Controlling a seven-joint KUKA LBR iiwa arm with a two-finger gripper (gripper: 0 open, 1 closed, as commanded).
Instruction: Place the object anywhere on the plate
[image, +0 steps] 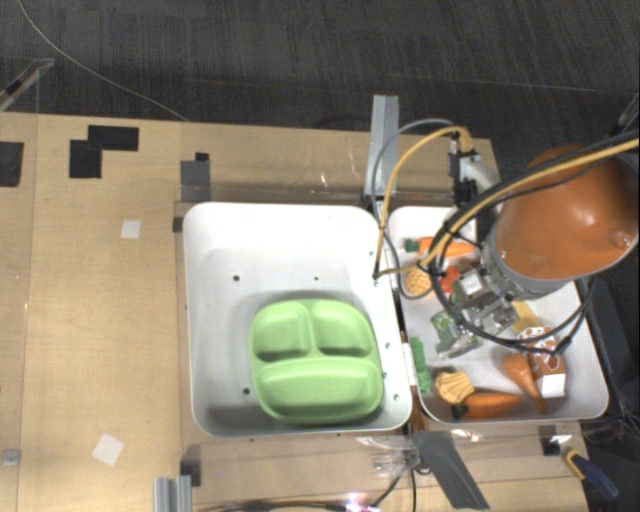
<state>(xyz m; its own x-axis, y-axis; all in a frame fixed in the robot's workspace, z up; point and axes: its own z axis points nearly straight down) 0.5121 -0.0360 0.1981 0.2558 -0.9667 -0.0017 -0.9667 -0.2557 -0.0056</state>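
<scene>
The end effector is lowered among toy food in the right bin; its grip cannot be told. One item should be pinched squarely before being carried to the green plate.

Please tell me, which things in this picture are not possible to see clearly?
- Gripper: too small and cluttered in the camera view to tell its state or whether it holds anything.
- Right bin: its upper part is covered by the orange band.
- Toy food under the wrist: partly hidden by cables.
</scene>
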